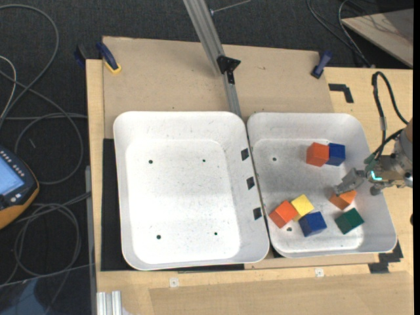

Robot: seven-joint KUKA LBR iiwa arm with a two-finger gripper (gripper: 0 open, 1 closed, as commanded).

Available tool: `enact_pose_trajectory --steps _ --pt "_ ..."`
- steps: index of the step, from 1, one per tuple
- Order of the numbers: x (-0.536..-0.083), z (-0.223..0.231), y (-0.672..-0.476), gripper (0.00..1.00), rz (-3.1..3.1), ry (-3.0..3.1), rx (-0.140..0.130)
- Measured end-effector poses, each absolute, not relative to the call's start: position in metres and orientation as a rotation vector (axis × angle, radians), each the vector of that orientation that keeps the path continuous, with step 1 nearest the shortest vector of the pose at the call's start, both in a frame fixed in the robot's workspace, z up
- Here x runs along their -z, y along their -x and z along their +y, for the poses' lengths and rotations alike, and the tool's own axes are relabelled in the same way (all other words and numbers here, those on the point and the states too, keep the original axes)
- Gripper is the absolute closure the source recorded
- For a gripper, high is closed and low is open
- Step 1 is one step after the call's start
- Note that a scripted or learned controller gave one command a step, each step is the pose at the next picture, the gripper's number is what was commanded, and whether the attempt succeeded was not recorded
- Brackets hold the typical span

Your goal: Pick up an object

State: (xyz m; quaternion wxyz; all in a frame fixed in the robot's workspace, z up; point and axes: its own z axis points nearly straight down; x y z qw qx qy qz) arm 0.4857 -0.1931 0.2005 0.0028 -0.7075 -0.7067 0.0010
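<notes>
Bench with two white bins: gripper point(346, 188), finger state indeterminable, sits low over an orange block point(344, 200) in the right bin point(289, 126); lifting apparently not yet done.

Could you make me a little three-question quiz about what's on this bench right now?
1. True or false: all the blocks lie in the right bin.
2. Which block lies nearest the gripper? A) blue B) orange C) yellow
3. Fill in: the green block sits near the bin's ____ corner, front-right or back-left.

Key: 1 true. 2 B, the orange block right beside it. 3 front-right.
</notes>
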Motion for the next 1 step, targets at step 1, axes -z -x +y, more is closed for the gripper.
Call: enact_pose_trajectory --steps 1 --pt "-0.2023 -0.1928 -0.4866 0.00 -2.220 2.220 0.001"
